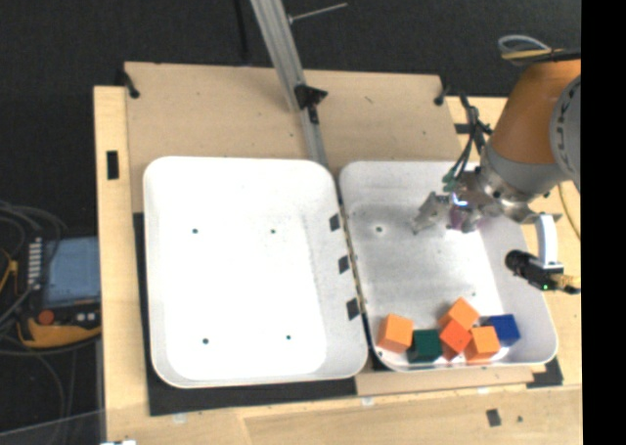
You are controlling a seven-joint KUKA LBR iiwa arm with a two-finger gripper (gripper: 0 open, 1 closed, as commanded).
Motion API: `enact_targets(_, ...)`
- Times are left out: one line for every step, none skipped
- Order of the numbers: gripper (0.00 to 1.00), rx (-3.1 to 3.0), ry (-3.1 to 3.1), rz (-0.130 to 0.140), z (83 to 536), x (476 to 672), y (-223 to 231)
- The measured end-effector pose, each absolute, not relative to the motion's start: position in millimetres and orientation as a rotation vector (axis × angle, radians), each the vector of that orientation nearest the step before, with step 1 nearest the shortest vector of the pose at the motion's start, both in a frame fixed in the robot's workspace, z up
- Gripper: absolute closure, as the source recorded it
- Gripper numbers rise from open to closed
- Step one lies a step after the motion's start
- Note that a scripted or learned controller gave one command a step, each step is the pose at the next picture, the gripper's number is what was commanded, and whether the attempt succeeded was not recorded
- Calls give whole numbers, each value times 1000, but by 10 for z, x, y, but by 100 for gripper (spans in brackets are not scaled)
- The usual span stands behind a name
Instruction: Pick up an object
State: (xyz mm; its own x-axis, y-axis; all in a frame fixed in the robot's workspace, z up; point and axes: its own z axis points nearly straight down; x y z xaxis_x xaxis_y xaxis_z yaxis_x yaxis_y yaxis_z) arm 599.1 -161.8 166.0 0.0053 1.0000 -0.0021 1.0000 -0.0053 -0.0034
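Dark carpet surrounds the pale wooden surface (108, 238), and some cables and a blue box (70, 272) lie on the floor past its left edge. On the left half of the surface sits the left bin (240, 267), white and shallow, its floor showing a few small dark dots. A grey metal rail (279, 42) slants down from the top toward the gap between the two bins. Just beside it, touching along the middle seam, sits the right bin (411, 257). Along that bin's near edge the blocks gather in a loose row: an orange block (396, 332), a dark green block (426, 345), three more orange blocks (462, 328) bunched together, and a blue block (504, 328) nearest the near right corner. The claw (442, 210) hangs over the far part of the right bin, well apart from the blocks; whether it is released or clenched I cannot tell. The arm (533, 130), with its orange band, reaches in from the right edge.
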Motion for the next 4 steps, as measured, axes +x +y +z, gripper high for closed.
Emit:
enact_targets(0,-2226,-2216,6,1242,5996,-1635)
enact_targets(100,-2235,-2214,-4,1381,6014,-1638)
enact_targets(100,-2228,-2225,-7,2031,6027,-1661)
enact_targets(100,-2219,-2229,-5,2265,6038,-1673)
